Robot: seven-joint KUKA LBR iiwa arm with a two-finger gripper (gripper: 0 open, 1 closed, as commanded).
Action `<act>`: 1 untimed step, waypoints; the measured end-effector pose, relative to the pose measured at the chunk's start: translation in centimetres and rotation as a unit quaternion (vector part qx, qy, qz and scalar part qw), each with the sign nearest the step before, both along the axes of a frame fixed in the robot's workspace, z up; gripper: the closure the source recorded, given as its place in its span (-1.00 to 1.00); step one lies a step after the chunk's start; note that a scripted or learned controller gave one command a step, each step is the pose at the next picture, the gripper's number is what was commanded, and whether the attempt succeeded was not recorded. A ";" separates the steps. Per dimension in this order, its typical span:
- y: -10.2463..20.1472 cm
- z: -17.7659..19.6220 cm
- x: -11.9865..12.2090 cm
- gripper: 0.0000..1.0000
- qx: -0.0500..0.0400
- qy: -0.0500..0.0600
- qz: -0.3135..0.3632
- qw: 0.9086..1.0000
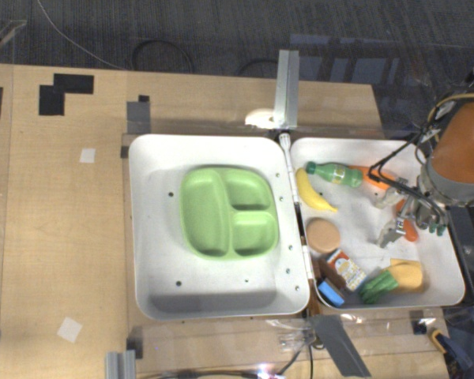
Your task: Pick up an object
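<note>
Blurred end effector (400, 231) hangs over right bin (450, 290); its grip state unreadable; orange object (411, 229) half hidden.

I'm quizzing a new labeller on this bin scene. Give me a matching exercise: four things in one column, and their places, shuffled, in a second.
Things:
1. green divided tray
2. banana
3. green bottle
4. gripper

Places:
A. right bin, far edge, lying on its side
B. left bin, middle
C. right bin, over its right half
D. right bin, near the divider, just below the bottle

Pairs: 1-B, 2-D, 3-A, 4-C
</note>
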State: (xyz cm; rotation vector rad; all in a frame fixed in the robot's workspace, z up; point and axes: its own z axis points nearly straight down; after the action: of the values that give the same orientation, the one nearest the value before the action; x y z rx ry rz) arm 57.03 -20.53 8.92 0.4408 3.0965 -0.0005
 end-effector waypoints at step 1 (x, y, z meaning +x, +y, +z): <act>0.0 1.6 0.5 1.00 -0.003 -0.008 0.003 1.000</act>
State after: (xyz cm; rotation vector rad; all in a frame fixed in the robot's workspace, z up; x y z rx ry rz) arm 57.55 -20.49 10.49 0.4287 3.0807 -0.0054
